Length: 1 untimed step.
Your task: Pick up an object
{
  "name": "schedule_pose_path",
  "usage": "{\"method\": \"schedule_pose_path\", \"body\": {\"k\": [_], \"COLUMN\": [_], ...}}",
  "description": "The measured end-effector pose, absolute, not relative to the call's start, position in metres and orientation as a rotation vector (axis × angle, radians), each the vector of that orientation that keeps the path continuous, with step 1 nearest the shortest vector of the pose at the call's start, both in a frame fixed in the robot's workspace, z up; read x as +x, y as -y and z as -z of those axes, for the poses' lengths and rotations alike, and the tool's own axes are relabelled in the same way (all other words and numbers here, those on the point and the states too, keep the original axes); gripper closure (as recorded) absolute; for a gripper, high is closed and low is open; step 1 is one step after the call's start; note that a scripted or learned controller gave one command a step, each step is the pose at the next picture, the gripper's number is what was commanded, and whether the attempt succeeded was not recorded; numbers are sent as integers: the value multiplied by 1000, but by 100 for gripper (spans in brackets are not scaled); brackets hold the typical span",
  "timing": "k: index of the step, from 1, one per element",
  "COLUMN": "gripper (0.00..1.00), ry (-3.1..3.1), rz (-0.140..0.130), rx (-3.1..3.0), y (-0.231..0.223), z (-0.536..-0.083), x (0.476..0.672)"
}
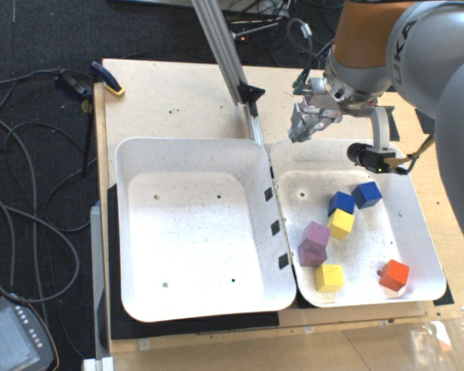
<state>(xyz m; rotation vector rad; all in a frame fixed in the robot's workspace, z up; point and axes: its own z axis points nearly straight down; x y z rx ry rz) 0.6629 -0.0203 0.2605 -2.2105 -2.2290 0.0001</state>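
Coloured blocks all lie loose in the right bin (417, 238), so nothing is picked yet (the whole grasp remains, I judge). Gripper (303, 130) hangs above that bin's far-left corner, carrying nothing; its jaws look nearly together. Nearest candidates: a blue cube (341, 202) touching a yellow cube (341, 223), mid-bin.

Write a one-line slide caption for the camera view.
KUKA arm's gripper hovers above the right bin holding six coloured blocks.

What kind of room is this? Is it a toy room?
Probably a robot lab, not a toy room. A big grey robot arm reaches over two white bins, cables trail across the dark floor, and the coloured blocks are for practising grasps.
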Motion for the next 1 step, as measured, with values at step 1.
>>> {"method": "schedule_pose_path", "body": {"k": [1], "gripper": [100], "ry": [2228], "rz": [-2], "rx": [-2211], "y": [-31], "z": [-242], "x": [660]}}
